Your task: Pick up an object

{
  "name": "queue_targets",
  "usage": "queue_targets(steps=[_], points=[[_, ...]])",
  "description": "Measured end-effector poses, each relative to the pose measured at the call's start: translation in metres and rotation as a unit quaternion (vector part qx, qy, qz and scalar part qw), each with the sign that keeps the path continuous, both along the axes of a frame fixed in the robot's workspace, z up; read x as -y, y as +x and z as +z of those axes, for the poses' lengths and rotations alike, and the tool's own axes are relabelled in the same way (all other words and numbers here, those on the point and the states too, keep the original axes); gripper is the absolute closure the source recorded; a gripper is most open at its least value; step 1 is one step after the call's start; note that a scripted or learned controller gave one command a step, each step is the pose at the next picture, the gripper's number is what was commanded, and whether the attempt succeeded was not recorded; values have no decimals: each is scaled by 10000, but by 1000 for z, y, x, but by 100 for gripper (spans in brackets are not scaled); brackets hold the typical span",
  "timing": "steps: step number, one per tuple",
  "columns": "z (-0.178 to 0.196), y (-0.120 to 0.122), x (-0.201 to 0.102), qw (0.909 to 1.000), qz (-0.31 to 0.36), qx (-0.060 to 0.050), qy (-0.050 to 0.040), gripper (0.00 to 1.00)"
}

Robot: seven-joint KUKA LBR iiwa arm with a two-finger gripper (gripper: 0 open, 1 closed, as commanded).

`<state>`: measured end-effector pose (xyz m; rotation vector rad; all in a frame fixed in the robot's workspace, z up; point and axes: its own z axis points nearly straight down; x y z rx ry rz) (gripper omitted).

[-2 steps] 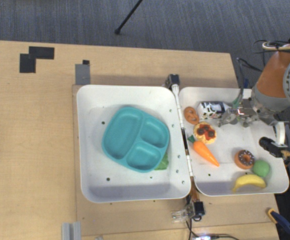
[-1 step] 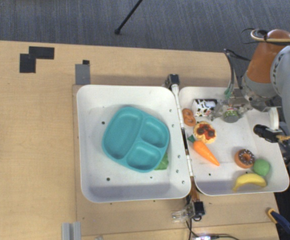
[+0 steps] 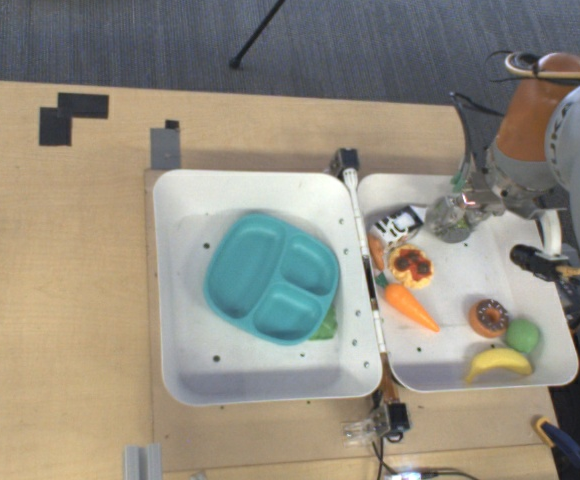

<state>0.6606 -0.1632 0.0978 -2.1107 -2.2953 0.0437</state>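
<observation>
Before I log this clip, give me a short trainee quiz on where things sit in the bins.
1. True or false: the teal tray lies in the left bin.
2. Which is nearest the banana? A carrot; B green ball; C tray.
3. Fill in: the gripper hangs over the ___ bin.

Key: 1 true; 2 B; 3 right.
</observation>
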Motion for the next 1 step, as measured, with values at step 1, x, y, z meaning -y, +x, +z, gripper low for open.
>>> queue_targets(steps=[1], points=[[114,2,-48,9722,-2334,198,-16,100]])
